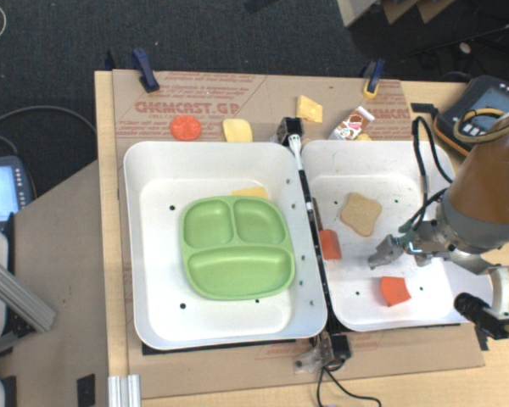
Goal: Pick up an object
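Hovering jaws [388, 253] over right bin [365, 308] | grip state unclear | cardboard bench [237, 100] | dark carpet [153, 15]

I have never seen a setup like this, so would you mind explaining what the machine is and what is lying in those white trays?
This is one picture from a fixed camera above a bench, looking down at a slant. The grey and orange shape on the right is a robot arm; its gripper hangs over the right bin. That bin holds a tan slice of toast and two orange-red blocks. The left bin holds a green divided plate with a yellow piece behind it. More toy food lies on the cardboard behind the bins. I see nothing held between the gripper's fingers.
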`<state>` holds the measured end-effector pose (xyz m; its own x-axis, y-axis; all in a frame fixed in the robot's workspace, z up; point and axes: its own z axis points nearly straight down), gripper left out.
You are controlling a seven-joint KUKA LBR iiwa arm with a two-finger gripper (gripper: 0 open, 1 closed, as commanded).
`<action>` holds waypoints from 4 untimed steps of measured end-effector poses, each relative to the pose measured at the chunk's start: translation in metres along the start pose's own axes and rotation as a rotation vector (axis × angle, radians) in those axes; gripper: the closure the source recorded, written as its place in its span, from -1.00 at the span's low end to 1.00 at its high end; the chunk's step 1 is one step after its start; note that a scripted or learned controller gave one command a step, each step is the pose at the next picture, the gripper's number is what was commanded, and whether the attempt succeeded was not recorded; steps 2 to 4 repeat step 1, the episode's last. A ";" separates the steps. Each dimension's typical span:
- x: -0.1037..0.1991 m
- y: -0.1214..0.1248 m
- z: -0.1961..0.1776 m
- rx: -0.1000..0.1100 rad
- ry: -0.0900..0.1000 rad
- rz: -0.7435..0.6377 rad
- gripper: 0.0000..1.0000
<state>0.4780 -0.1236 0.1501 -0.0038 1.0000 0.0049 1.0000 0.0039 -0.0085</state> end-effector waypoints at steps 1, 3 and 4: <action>0.000 0.001 -0.014 -0.011 -0.006 0.003 -1.00; 0.000 0.001 -0.014 -0.011 -0.006 0.003 -1.00; 0.000 0.001 -0.014 -0.011 -0.006 0.003 -1.00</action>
